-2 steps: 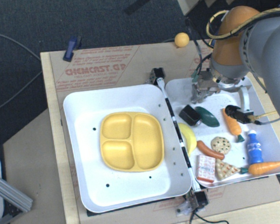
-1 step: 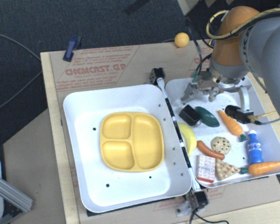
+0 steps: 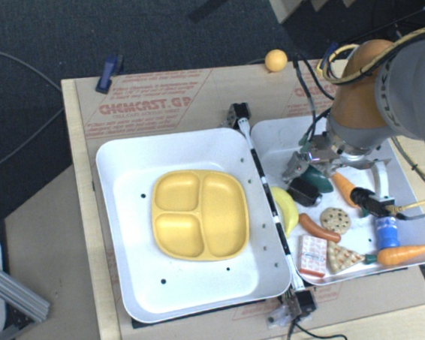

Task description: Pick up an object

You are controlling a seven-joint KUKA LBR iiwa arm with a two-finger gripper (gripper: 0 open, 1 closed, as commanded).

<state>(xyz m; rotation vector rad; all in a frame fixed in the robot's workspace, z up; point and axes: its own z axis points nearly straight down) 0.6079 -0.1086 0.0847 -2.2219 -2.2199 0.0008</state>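
My arm (image 3: 407, 81) is grey with an orange band; both bins (image 3: 126, 212) are white; the divided plate (image 3: 200, 213) is plain yellow — so is the ball (image 3: 276, 60); the carrot (image 3: 405, 255) is orange; the cookie (image 3: 335, 220) is tan, dark-speckled — the can (image 3: 387, 232) blue.

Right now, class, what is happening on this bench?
A grey robot arm with an orange band reaches in from the right, its gripper low over the right bin, among toy food: a cookie, a sausage, a pizza slice and a carrot. A dark green item lies at the gripper. The left bin holds a yellow divided plate.
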